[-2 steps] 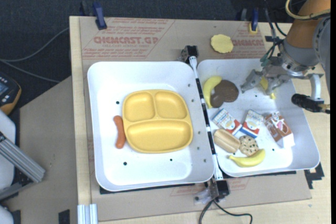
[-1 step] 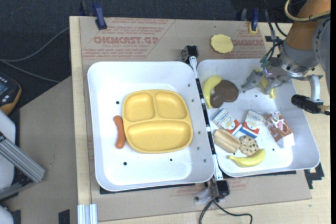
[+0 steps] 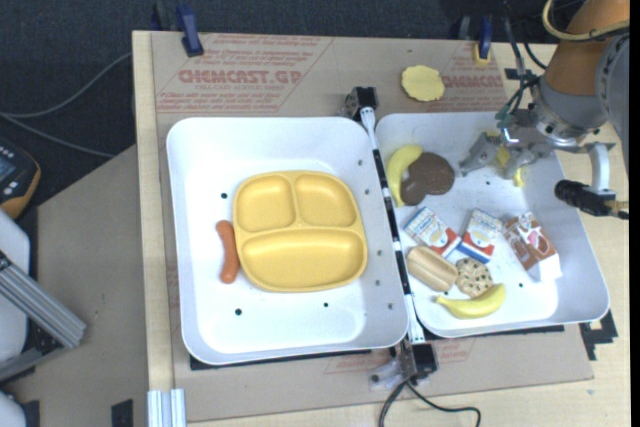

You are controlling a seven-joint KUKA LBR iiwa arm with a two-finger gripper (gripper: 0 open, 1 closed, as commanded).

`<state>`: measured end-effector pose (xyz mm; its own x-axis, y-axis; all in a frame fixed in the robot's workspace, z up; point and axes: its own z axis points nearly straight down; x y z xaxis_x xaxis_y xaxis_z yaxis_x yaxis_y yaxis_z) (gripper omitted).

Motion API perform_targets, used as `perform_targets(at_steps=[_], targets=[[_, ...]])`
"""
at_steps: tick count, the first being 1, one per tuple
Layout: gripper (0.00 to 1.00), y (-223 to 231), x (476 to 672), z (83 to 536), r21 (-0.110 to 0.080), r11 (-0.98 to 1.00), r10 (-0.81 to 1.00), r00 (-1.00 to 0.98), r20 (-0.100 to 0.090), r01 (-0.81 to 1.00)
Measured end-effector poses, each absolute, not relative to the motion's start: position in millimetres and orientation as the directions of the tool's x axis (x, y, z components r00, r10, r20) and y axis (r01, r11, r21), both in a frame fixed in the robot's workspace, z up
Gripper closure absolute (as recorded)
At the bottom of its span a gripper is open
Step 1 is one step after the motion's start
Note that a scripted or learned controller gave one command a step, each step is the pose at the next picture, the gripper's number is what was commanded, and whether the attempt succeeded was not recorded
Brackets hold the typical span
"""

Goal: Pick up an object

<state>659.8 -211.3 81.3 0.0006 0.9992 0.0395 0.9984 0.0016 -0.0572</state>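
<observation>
My gripper (image 3: 493, 165) hangs over the far part of the right bin (image 3: 590, 290), its two fingers spread apart with nothing between them. Just to its left lie a brown round cookie (image 3: 432, 175) and a yellow banana (image 3: 399, 169). Nearer the front of that bin are two small milk cartons (image 3: 431, 226) (image 3: 481, 233), a red-brown packet (image 3: 531, 246), a hot dog bun (image 3: 431, 268), a chocolate-chip cookie (image 3: 472, 276) and a second banana (image 3: 471, 304). None of them touches the gripper.
The left bin (image 3: 195, 165) holds a yellow divided plate (image 3: 298, 230) with a red sausage (image 3: 228, 251) beside it. A yellow disc (image 3: 423, 83) lies on the bench behind the bins. The arm's orange band (image 3: 588, 30) rises at the far right.
</observation>
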Motion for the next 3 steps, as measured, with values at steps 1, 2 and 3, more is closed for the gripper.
perform_targets(at_steps=[1, 2, 3], targets=[[0.00, -211.6, 660.2, 81.2, -0.055, 0.003, 0.999, -0.001, 0.039, 0.998], [0.00, -209.9, 660.2, 81.3, -0.052, 0.002, 0.999, 0.000, 0.035, 0.999], [0.00, -211.3, 660.6, 81.1, -0.052, 0.003, 0.999, 0.000, 0.039, 0.999]])
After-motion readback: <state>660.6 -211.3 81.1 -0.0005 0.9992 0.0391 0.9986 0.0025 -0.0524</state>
